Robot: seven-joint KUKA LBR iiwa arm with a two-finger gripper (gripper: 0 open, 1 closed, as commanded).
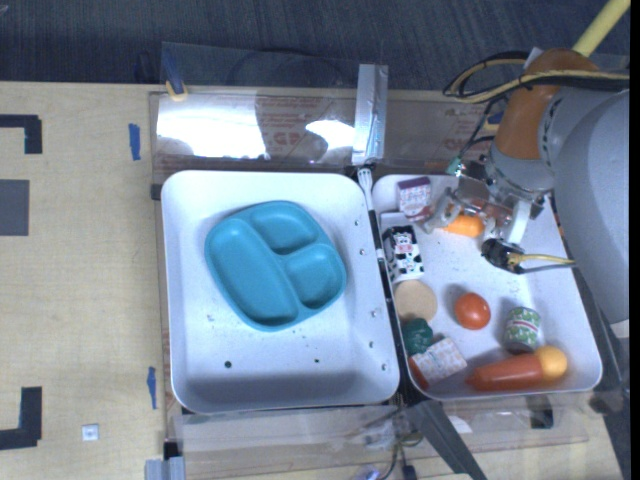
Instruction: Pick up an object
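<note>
You see the tool low over the small round orange fruit; its grip state I cannot tell. That fruit looks light, smooth, roll-prone: pinch across its middle.

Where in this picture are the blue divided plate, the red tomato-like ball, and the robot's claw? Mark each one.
blue divided plate (275, 263): camera view, on the ridge between its compartments.
red tomato-like ball (473, 311): camera view, middle of its top.
claw (470, 211): camera view, at its tip over the right bin.

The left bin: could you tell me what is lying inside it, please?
Inside the left bin lies one blue divided plate, slightly tilted, its three compartments facing up. The bin's white floor around it bears a few dark specks. Whatever lies beneath the plate is covered.
</note>
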